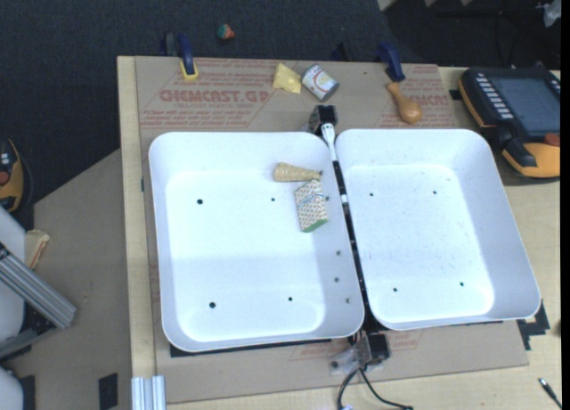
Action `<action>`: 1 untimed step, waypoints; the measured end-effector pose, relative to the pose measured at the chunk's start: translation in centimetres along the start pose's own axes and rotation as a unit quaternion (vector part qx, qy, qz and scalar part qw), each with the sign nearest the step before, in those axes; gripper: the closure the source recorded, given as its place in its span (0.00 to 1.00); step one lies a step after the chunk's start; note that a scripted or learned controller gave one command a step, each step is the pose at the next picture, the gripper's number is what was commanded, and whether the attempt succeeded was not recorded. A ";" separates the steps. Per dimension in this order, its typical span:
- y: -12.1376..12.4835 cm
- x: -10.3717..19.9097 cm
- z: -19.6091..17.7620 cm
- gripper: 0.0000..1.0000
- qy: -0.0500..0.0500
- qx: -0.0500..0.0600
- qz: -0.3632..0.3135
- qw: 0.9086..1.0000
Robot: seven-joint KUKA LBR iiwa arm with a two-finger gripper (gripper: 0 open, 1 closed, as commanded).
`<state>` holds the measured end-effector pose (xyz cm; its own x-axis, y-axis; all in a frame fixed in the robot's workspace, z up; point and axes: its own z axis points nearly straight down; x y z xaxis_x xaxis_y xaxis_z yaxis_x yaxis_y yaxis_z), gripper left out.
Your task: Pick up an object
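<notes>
Two objects lie in the left bin (178,248) near its back right part. A tan cone-shaped piece (295,172) lies on its side, pointing right. Just below it rests a small patterned packet (311,205) in white and green, close to the wall shared with the right bin (499,221).
Behind the bins on the cardboard lie a yellow wedge (287,79), a small white box (320,82) and a wooden-handled tool (403,102). Blue clamps (186,54) hold the back edge. A black and orange pendant (521,114) sits at the right.
</notes>
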<state>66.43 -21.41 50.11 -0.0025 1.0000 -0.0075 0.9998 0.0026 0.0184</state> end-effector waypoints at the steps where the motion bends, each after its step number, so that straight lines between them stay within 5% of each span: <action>1: -3.9 6.1 1.9 0.00 0.005 0.011 -0.001 1.000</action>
<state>62.52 -15.35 48.13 -0.0045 1.0000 0.0020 1.0000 0.0045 -0.0027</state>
